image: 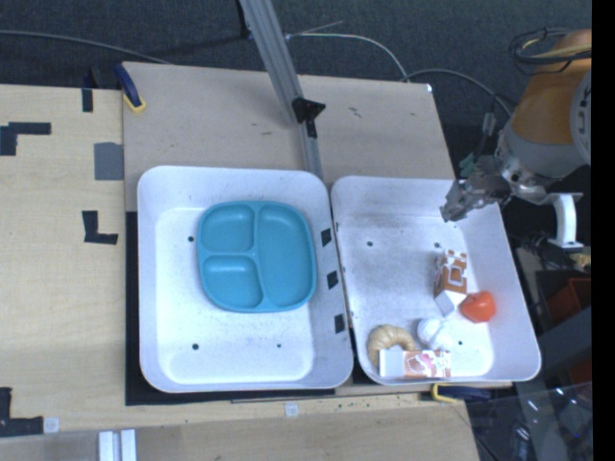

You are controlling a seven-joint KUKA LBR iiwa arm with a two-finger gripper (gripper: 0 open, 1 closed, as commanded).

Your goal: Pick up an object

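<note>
Over the upper right rim of the right bin [357, 257] hangs my gripper [461, 203]; whether it is open or closed, I cannot tell. Below it, well apart, lie a brown-and-white carton [452, 274], an orange ball [478, 306], a white ball [430, 331], a croissant [389, 337] and a flat packet [415, 363]. Far to its left, a blue divided plate [257, 256] rests in the left bin [168, 353].

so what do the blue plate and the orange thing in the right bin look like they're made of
The blue plate looks like moulded plastic: one even colour, three pressed compartments, a soft matte sheen. The orange thing is small and rounded with a smooth, slightly glossy surface, probably plastic or rubber, like toy food; the picture is too coarse to be sure.
</note>
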